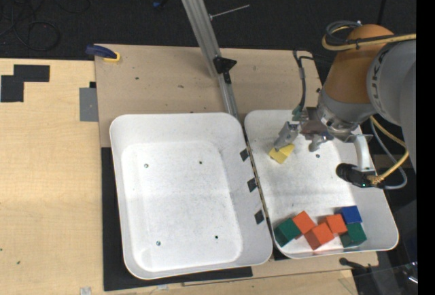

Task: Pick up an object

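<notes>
Camera view: hand [293, 136] grips one yellow block [281, 153]; two orange, two green, one blue lie near.

Grey arm [401, 79], orange wrist band, yellow and grey cables looped alongside.

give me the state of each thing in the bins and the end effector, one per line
end effector: low over the right bin, by the yellow block
yellow block: tilted, at the end effector's tip; whether it is gripped is not clear
right bin: holds all the blocks
orange blocks: resting at the bin's near end, clustered
green blocks: resting in the same cluster
blue block: resting beside the orange ones
left bin: flat on the bench
</notes>
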Tool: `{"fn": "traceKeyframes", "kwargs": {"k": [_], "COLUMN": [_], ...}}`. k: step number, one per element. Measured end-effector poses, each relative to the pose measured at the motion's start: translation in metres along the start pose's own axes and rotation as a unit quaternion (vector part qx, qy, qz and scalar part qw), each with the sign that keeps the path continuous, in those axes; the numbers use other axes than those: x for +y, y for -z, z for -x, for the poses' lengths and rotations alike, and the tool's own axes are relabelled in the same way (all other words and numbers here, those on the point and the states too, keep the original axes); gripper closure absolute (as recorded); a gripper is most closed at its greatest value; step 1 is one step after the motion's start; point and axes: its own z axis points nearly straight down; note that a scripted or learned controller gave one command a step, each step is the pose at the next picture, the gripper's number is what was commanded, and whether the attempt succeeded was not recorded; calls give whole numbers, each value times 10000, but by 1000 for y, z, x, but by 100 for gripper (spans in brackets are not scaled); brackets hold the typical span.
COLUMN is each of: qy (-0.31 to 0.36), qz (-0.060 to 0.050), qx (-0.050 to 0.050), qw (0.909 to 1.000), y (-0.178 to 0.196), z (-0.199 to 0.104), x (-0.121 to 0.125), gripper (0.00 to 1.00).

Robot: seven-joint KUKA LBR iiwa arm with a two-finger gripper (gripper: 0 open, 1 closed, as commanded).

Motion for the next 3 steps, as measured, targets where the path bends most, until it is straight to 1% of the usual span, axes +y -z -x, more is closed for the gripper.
{"fn": "traceKeyframes", "kwargs": {"k": [1,2,3], "qy": [-13,-24,-59], "qz": [2,37,34], "qx": [-3,-7,-1], "qw": [10000,10000,10000], "y": [-51,-61,-51], "z": [7,6,8], "x": [-8,-8,-8], "gripper": [0,0,100]}}
